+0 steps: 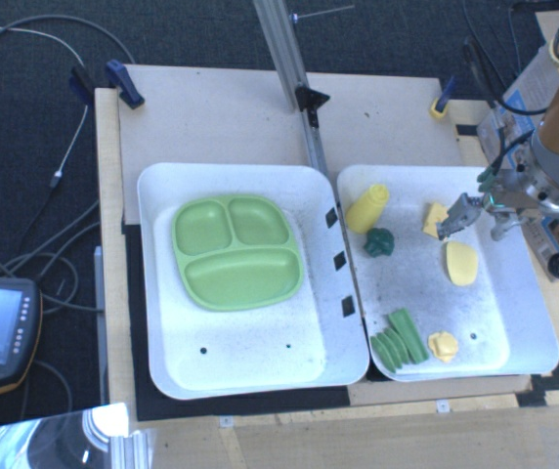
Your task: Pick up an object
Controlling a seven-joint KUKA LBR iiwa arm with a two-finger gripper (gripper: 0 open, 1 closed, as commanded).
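The right bin (524, 291) holds several toy foods: a yellow bottle (367, 208), a dark green broccoli piece (378, 243), a yellow wedge (433, 219), a pale yellow oval (461, 263), green pea pods (400, 338) and a small yellow piece (443, 345). My gripper (478, 221) hangs over the upper right part of this bin, fingers spread open with nothing between them. Its left finger (453, 221) is right beside the yellow wedge and just above the oval.
The left bin (162, 350) carries a light green divided plate (237, 252). A metal pole (284, 37) slants down to the gap between the bins. Blue clamps (123, 83) sit at the bench's back corners. Cables run along the left floor.
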